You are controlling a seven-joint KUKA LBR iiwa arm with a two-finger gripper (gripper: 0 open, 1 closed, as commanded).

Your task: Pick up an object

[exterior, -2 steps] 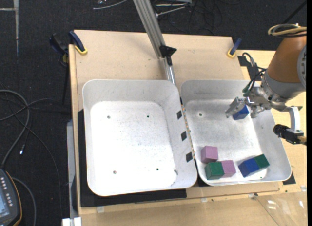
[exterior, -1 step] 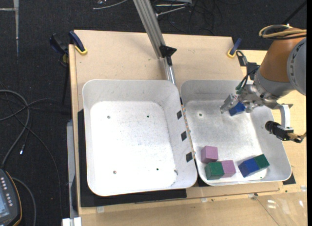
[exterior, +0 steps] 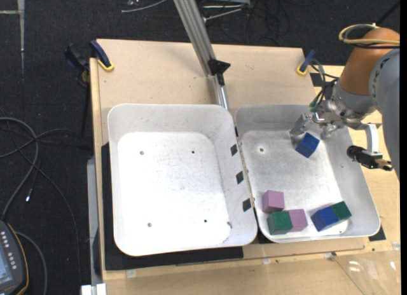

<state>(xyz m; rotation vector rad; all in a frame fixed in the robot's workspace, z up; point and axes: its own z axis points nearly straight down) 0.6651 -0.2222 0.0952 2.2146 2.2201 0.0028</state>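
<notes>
Over on the left, the left bin [exterior: 121,160] sits bare and white, just speckled. Crossing the divide, the right bin [exterior: 280,166] is where all the action is. Down along its near edge there's a little huddle: a pink cube [exterior: 274,199] a touch further in, then a green cube [exterior: 278,222] touching a second pink cube [exterior: 297,219], and just to their right a blue block [exterior: 325,217] tucked against a small green block [exterior: 342,210]. Now look up toward the far right part of that bin: there's the one that matters, a blue cube [exterior: 307,145], tilted on a corner, sitting directly under and just to the near-left of the gripper [exterior: 304,130]. It looks to be hanging at the fingertips rather than lying flat on the bin floor, though from this slant I can't say for sure that it's pinched; how wide the gripper stands, I cannot tell. The grey arm with its orange band [exterior: 361,71] comes in from the right, wrist angled down and leftward at the cube. So everything turns on that contact: the cube is right at the tool's tip, well apart from the cluster below. If the grip is real, a straight lift would finish this.
</notes>
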